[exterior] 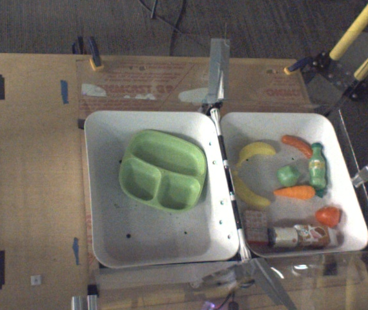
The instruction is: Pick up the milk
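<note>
In the right bin (261, 129), along its near wall, lies what I take to be the milk bottle (298, 236); it is on its side, pale label up, its length running along that wall, which is probably where it rolled and came to rest; I judge it the milk by its shape and label, though the small box (255, 225) touching its left end could be a carton, and the view is too coarse to settle it. The other toy foods sit loose farther back in the same bin: two bananas (256, 152), a carrot (295, 192), a green bottle (317, 166) and a red piece (328, 216) just beside the milk bottle's right end; they look tipped in, not arranged. The left bin (106, 225) holds a green divided tray (163, 170), lying flat; both bins stand side by side on the counter (29, 173). As for the tool, I cannot tell whether it is spread or pressed together, nor place the bottle against it; since the arm reaches in from the right, I reckon the bottle lies in the bin on its side, with the wall crowding any descent.
</note>
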Robot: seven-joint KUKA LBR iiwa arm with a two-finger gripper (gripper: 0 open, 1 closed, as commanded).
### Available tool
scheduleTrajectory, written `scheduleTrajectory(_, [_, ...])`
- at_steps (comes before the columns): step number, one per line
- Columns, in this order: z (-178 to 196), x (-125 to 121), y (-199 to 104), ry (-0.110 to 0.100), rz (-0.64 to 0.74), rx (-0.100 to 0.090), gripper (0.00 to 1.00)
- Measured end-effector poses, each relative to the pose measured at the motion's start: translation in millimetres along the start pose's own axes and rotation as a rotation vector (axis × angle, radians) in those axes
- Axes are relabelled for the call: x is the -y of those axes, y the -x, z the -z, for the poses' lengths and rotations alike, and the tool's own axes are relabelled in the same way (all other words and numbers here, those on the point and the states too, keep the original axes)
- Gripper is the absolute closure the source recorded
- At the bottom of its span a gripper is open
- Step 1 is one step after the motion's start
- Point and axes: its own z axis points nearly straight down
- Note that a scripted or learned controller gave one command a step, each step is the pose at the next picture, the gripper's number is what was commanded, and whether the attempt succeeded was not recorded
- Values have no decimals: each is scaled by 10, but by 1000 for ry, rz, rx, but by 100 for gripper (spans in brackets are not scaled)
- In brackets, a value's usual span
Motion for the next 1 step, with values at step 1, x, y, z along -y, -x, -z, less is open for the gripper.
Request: scheduleTrajectory(1, [109,-11,10,4,0,5,100])
